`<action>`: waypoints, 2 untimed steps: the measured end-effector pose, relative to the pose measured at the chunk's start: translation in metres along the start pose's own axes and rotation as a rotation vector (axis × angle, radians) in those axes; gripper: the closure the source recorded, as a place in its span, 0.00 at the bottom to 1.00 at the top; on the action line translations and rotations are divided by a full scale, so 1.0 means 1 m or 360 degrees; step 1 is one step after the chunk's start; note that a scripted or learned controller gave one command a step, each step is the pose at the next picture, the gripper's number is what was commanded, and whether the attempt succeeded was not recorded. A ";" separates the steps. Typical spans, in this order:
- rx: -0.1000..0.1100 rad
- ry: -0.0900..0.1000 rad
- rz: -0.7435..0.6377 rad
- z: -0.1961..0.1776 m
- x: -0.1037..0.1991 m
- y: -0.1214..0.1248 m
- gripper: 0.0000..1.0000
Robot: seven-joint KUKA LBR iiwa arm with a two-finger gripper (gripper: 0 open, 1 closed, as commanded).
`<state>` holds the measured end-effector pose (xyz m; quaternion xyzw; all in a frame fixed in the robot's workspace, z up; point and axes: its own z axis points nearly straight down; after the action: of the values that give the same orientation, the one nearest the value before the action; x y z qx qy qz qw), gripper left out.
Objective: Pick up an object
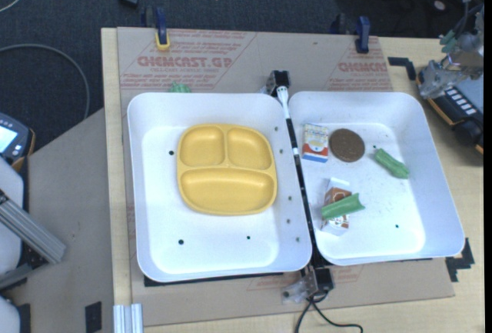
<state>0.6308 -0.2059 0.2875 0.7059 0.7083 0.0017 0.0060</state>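
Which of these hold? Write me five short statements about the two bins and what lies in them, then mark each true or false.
1. The yellow divided plate lies in the left bin. True.
2. The brown disc lies in the left bin. False: it lies in the right bin, beside the small carton.
3. Two green pieces lie in the right bin. True: one right of the disc, another nearer the front.
4. The plate has five compartments. False: it has three.
5. The front green piece lies on the bare bin floor. False: it rests across a small packet.
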 end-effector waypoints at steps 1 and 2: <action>-0.0010 -0.0003 0.0008 -0.231 -0.020 -0.051 1.00; 0.0008 0.0007 0.0000 -0.121 -0.016 0.040 1.00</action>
<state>0.6693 -0.2207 0.4093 0.7059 0.7083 0.0015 0.0027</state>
